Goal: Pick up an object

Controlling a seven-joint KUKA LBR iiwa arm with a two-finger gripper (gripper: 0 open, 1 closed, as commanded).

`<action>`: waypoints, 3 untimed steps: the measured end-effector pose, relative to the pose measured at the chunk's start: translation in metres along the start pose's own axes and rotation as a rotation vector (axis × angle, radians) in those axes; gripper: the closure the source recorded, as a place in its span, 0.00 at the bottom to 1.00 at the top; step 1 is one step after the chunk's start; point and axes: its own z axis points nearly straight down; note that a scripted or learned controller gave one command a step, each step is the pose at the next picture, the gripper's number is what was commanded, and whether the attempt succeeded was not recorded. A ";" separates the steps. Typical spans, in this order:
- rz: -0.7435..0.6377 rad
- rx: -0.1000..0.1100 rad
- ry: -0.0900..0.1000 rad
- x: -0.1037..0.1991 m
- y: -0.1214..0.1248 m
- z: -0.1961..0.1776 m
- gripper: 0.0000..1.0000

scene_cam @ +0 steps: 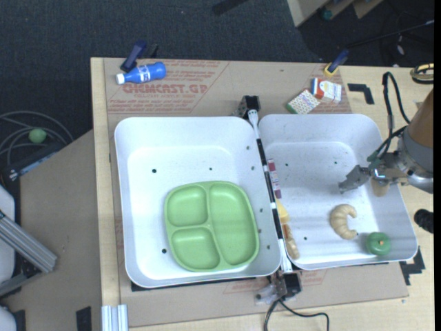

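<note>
Hovering low over the right bin [324, 133], the gripper [354, 178] holds nothing I can see (whether its jaws are open I cannot tell), probably lining up on the croissant [342, 221] lying just below it.

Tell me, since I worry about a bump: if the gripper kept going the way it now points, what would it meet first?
The gripper points left and slightly down over the right bin. Most likely it meets that bin's bare floor first. The croissant lies nearer the camera, seemingly off the line, though depth is unclear.
</note>
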 end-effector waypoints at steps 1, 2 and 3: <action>0.001 0.004 0.002 0.021 -0.042 0.083 0.00; 0.002 0.001 -0.001 -0.039 -0.040 -0.014 0.00; -0.001 0.003 0.002 0.014 -0.017 0.083 0.00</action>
